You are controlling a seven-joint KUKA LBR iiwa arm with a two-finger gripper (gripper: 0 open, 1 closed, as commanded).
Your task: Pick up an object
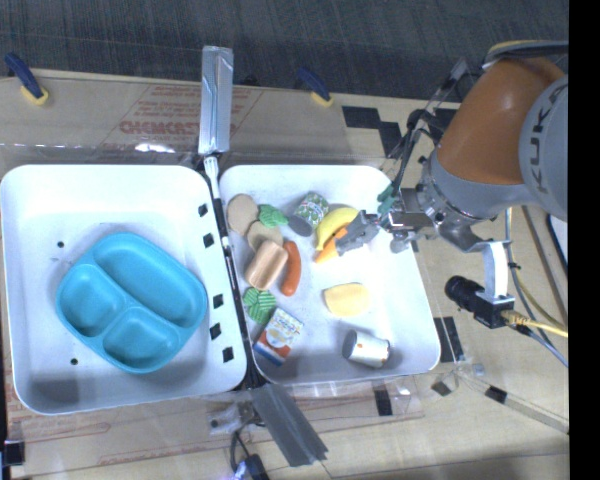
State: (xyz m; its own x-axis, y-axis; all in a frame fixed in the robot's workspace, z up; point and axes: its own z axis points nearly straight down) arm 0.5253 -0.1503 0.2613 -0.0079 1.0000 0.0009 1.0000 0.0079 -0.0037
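Observation:
The right bin point(410, 268) holds a pile of toy foods. A yellow banana point(334, 224) lies near its back, with a small orange piece point(325, 254) under its lower end. My gripper point(361, 232) hangs low over the bin, right beside the banana's right end, apparently touching it. Nothing is visibly lifted. Left of the banana stand a small green-labelled can point(311, 208) and a green leafy piece point(273, 216). A tan bun point(266, 264) and an orange-red sausage point(292, 268) lie mid-bin. A yellow wedge point(345, 299) sits below the gripper.
A silver can point(366, 348) lies on its side at the bin's front, near a small carton point(280, 332) and a green striped piece point(259, 303). A beige disc point(242, 210) rests by the divider. The left bin point(30, 208) holds a blue divided plate point(130, 300).

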